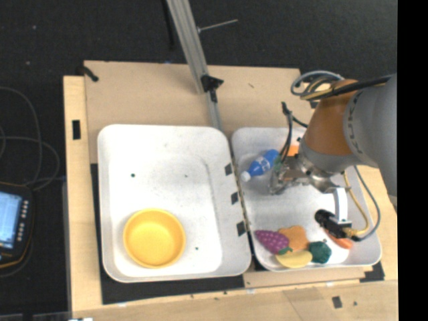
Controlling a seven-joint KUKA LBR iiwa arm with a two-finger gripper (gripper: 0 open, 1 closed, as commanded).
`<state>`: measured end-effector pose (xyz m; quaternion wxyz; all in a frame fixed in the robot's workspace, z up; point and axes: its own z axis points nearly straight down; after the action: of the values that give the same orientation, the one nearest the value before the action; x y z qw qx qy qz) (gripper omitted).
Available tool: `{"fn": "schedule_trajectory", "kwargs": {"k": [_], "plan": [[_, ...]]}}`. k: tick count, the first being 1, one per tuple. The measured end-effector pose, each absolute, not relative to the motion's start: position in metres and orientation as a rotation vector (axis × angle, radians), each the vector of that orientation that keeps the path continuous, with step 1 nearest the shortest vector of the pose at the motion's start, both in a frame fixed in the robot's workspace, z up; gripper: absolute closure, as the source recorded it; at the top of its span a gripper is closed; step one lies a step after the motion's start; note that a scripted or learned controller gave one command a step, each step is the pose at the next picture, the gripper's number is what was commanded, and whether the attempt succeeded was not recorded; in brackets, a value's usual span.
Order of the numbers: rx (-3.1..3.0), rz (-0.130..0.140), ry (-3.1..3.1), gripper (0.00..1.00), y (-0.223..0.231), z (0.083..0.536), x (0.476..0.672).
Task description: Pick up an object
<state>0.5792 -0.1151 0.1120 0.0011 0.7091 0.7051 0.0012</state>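
Hovering gripper (279,181), finger state indeterminate, in right bin (262,209) beside blue bottle (259,164); yellow bowl (154,237) in left bin (160,152).

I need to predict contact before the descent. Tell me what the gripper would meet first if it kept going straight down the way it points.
Likely the bare floor of the right bin, just right of the blue bottle. The gripper hangs over that spot, though depth is hard to judge from this slanted view, so it could brush the bottle.
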Motion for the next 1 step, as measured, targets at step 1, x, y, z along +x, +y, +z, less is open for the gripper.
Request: {"fn": "schedule_trajectory", "kwargs": {"k": [1], "plan": [[2.215, 0.006, 2.222, 1.00, -0.1068, 0.1608, 0.5808]]}}
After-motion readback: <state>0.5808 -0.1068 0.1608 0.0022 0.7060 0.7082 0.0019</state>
